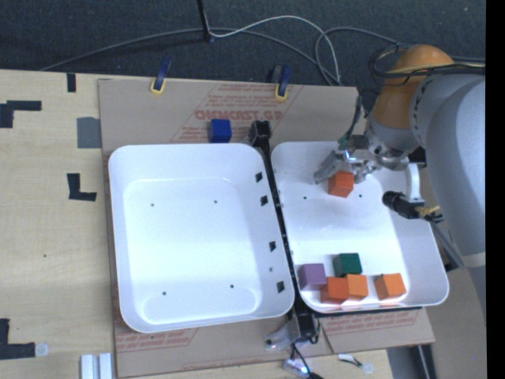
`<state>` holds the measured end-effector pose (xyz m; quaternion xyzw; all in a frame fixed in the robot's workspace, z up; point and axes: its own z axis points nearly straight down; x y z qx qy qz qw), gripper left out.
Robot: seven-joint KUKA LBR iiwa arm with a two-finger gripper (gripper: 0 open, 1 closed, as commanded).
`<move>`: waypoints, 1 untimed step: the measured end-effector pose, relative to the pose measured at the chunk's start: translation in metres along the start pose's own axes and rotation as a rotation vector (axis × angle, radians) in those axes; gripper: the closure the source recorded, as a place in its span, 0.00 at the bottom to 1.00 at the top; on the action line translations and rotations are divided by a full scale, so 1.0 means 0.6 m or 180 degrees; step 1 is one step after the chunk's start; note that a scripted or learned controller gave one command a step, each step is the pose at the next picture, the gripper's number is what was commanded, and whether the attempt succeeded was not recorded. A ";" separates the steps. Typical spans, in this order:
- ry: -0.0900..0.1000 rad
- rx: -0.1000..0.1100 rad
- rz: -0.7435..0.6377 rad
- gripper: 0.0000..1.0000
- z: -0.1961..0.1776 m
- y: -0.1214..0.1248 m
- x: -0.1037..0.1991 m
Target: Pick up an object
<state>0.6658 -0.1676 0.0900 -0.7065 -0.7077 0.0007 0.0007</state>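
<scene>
Orange, green and purple blocks sit bunched at the near end of the right bin [410, 235]. The purple block [312, 274] lies nearest the divider, and the green block [347, 263] sits just behind two orange blocks [346, 288] that touch each other. A third orange block [390, 286] rests just beside them toward the right rim. The left bin [189, 235] stands alongside, the two bins meeting along a dark strip with black clips [272, 212].

Farther back in the right bin, the pincer [342, 172] hangs over the white floor, reaching in from the grey arm [458, 172] with its orange band [402, 93]. An orange cube [341, 185] sits right at the fingertips. It appears to be held between the two fingers, which are closed in around its upper part, though the view is small and the contact is hard to judge. A faint shadow lies on the bin floor under the cube, and whether the cube touches the floor cannot be told.

Beyond the bins, a blue block [220, 129] rests on the brown cardboard sheet [189, 109] that covers the desk [47, 212], just outside the far rim of the left bin. Two blue-and-yellow clamps [161, 77] grip the cardboard's far edge. Past them, thin cables [260, 28] trail across dark carpet.
</scene>
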 end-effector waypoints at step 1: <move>-0.0002 -0.0005 0.0001 1.00 -0.021 0.000 0.000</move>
